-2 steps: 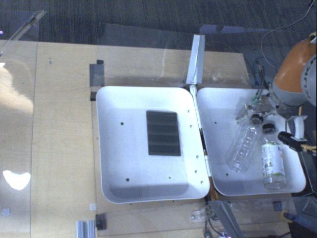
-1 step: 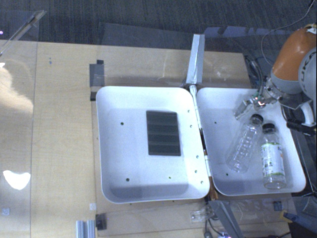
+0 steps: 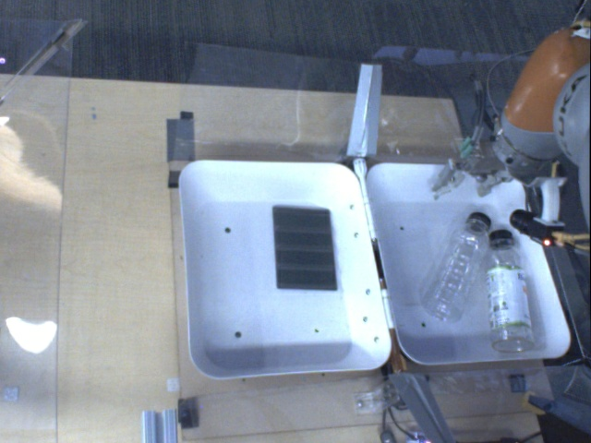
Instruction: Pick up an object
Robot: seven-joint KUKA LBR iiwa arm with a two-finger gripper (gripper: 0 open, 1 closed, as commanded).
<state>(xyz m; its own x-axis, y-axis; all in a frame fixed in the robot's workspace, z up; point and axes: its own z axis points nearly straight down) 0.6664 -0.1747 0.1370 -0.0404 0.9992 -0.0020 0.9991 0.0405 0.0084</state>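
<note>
Jaws [image 3: 469,175] hang over the right bin's [image 3: 406,340] far edge, w/ nothing between them; can't tell if spread or pressed together. Two clear bottles lie in the right bin: one [image 3: 454,268] tilted, caps-up toward the arm, the other [image 3: 507,293] just beside it. Left bin [image 3: 212,275] holds a dark ridged pad [image 3: 305,247]. Both bins sit on the counter [image 3: 102,275].

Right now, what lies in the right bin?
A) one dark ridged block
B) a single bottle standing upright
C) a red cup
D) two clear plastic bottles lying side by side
D: two clear bottles with dark caps lie on their sides in the right bin; the dark ridged block sits in the left bin.
</note>
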